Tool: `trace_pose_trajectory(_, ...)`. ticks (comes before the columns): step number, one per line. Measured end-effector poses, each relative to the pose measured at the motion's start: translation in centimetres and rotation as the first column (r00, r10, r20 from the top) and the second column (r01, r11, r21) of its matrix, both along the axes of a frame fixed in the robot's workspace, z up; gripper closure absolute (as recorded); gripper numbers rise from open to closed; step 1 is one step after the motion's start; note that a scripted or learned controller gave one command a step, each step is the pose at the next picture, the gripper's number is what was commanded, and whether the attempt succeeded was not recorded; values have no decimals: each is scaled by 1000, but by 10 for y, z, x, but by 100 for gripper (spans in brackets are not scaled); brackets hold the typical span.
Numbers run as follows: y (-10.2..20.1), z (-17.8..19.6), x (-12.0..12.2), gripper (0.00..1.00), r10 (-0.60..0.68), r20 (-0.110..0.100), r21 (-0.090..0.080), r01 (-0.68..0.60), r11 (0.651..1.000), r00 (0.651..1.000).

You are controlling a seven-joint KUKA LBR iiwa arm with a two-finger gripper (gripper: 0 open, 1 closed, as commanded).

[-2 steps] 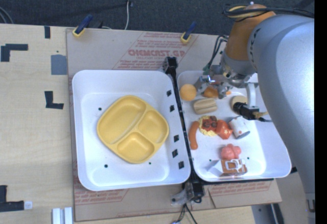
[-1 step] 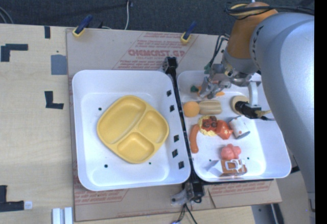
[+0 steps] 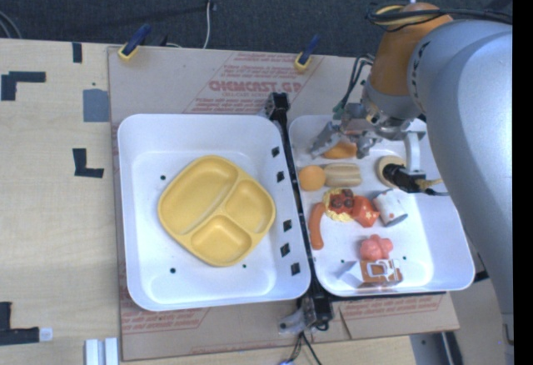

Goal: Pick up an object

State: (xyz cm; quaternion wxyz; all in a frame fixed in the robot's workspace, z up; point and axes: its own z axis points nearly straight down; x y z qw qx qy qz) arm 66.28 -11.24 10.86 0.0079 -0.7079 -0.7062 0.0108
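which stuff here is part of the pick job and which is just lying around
Job:
gripper
right bin of toy food: orange ball, sausage, pizza slice

Lying about:
left bin
yellow divided plate
blue clamps

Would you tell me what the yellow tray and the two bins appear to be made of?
Yellow tray: probably moulded plastic, matte to slightly satin; one even colour, with soft rounded ridges between its three compartments. Bins: likely thin formed plastic, smooth white; rounded corners and a raised rim suggest it, though painted metal cannot be excluded.
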Motion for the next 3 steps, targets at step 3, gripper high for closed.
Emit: trace_pose_trajectory(3,10,-27,1,0,0,3,9,0,1000,1000)
